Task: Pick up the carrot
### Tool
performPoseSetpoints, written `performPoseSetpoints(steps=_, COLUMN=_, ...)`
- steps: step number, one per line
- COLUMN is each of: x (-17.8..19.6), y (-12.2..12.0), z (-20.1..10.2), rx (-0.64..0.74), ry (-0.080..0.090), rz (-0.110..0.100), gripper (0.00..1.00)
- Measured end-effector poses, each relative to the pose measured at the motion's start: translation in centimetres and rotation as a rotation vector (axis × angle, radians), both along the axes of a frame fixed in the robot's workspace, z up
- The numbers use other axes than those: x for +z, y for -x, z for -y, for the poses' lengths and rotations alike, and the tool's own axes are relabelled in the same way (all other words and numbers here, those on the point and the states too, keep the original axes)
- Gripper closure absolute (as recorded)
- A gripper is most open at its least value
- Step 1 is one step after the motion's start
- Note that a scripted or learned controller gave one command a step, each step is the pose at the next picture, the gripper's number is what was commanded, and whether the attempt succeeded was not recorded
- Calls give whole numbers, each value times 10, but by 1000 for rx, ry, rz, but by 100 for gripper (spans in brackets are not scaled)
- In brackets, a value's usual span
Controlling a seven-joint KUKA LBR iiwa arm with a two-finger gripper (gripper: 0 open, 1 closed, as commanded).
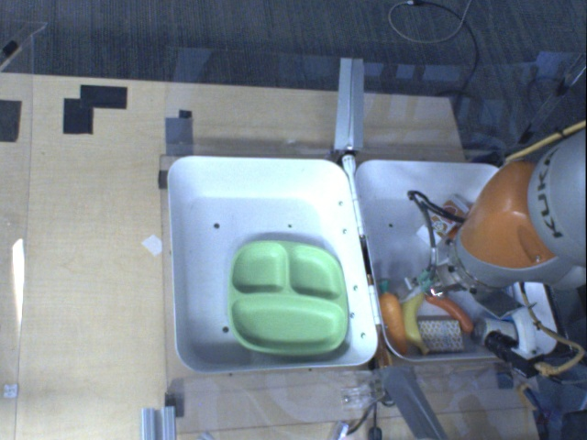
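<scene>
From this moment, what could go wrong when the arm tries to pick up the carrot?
1. The carrot lies in the right bin's near corner, against the wall, so a finger may hit the rim.
2. A yellow item and a grey block crowd beside it; the gripper may grab or push those instead.
3. The arm covers part of this bin, hiding the approach.

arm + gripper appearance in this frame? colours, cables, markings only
The arm enters from the right: a rounded orange shell with a grey section alongside carrying dark lettering, partly cut off at the frame edge. Below it sits a grey wrist ring. Thin black cables loop out near the wrist, and a yellow cable arcs over the top of the arm. The gripper is a small dark and metallic cluster, too cluttered to make out in detail.
</scene>
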State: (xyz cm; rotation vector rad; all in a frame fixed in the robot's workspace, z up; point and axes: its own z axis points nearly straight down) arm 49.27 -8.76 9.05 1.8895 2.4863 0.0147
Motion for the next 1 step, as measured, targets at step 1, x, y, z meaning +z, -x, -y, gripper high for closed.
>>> performPoseSetpoints(steps=1, x=11, y=-2, z=-3, rx=4, ry=-4, rz=4, gripper=100)
